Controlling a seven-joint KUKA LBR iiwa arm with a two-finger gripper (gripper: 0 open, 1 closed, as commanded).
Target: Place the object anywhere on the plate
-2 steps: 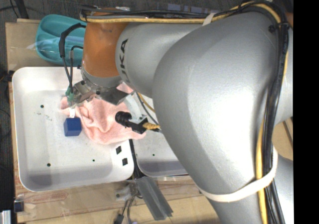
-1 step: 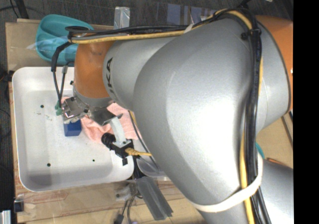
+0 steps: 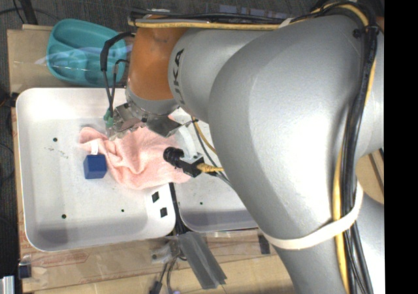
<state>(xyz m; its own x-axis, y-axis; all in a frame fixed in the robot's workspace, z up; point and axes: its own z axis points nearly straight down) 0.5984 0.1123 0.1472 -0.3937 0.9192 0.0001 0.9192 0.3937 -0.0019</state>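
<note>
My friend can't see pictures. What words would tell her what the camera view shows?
A big grey robot arm with an orange band reaches into the left shallow white bin, its gripper low over a crumpled pink cloth. A small blue cube sits beside the cloth, and a teal plastic container lies behind the bin.

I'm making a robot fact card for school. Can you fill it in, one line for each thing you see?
arm: grey with an orange band, reaching in from the right across both bins
gripper: low over the upper edge of the pink cloth; fingers too hidden to judge
pink cloth: crumpled, lying in the left bin
blue block: in the left bin, touching the cloth's left edge
left bin: white and shallow
right bin: mostly covered by the arm
teal object: on the bench behind the left bin
plate: cannot tell
</note>
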